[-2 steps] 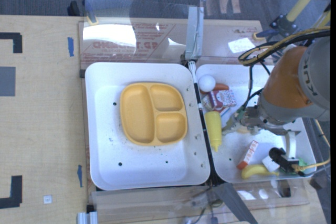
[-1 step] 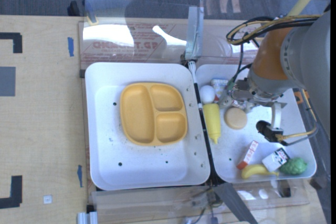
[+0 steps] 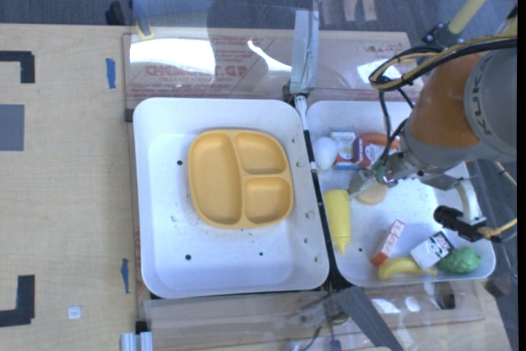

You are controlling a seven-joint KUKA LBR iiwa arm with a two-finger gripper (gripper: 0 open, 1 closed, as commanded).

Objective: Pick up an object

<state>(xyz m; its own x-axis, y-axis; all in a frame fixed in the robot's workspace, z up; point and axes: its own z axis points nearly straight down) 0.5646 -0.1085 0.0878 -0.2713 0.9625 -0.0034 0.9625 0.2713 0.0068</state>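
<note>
The arm is reaching in from the right of the frame, its tool (image 3: 367,179) hanging low over the upper middle of the right bin (image 3: 481,275), probably lining up on the pale rounded piece (image 3: 372,194) just below it; how far the tool is open I cannot tell, and nothing is showing in its grip. Candidates are lying loose nearby: a smooth yellow bottle (image 3: 337,218), a white egg shape (image 3: 325,152), a banana (image 3: 397,267), a knobbly green piece (image 3: 459,260). The left bin (image 3: 156,259) is holding a matte yellow divided plate (image 3: 240,177).
</note>
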